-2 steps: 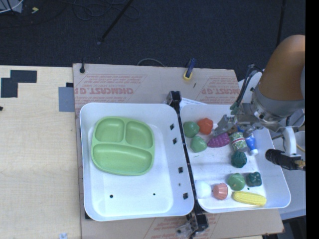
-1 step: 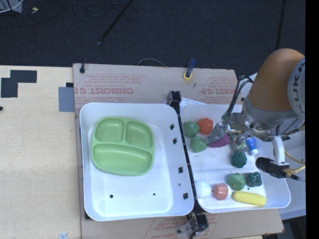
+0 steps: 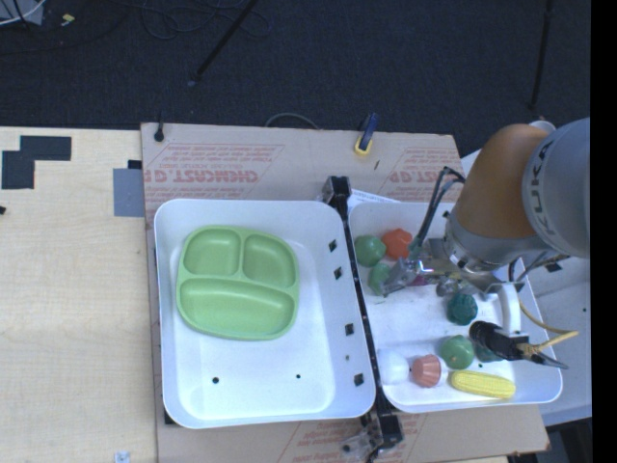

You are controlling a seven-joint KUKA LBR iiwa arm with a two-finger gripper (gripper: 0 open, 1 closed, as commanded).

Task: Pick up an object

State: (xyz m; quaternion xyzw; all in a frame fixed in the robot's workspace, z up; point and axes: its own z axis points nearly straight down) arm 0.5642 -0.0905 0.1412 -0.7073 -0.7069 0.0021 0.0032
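From my station I read "KUKA" in dark letters running sideways down the grey arm casing (image 3: 557,193) at the right. The brown cardboard sheet (image 3: 231,167) under the white bins carries red printing, upside down to me; it looks like "CHEMCREST", but I cannot read it with certainty.

Even, fairly bright light falls from above; the white bins (image 3: 255,394) look slightly washed out. Shadows are soft and short. The floor (image 3: 289,46) across the top stays dark. Overall slightly soft, low-resolution.
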